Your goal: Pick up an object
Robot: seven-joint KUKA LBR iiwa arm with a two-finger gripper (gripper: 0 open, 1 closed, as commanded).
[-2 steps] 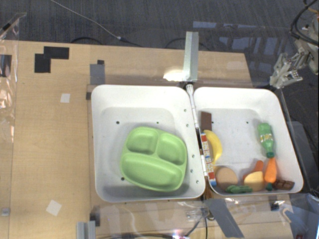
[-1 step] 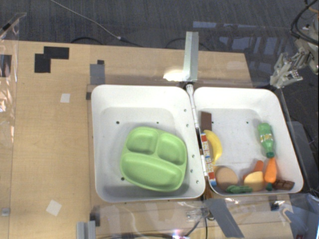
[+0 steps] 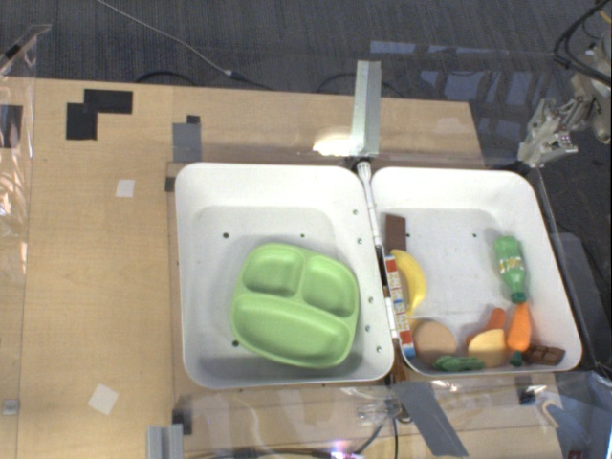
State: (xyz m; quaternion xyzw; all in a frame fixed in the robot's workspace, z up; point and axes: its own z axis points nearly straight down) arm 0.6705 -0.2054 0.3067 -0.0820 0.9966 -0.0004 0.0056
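A pale wooden bench [image 3: 96, 285] bears two shallow white plastic bins. The gripper [image 3: 547, 140] hangs past the right bin's [image 3: 459, 194] far corner; whether its fingers are parted I cannot tell. Below-left of it lie a glossy green three-compartment plate [image 3: 296, 304] in the left bin [image 3: 206, 256], a curved yellow banana [image 3: 411, 280], and a green bottle [image 3: 510, 268] with an unreadable label.

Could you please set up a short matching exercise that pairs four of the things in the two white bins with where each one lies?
Things:
1. light green divided plastic tray
2. yellow toy banana
3. green plastic bottle
4. orange toy carrot

Places:
A. right bin, by its right wall
B. left bin
C. right bin, near the front right corner
D. right bin, beside the divider between the bins

Pairs: 1-B, 2-D, 3-A, 4-C
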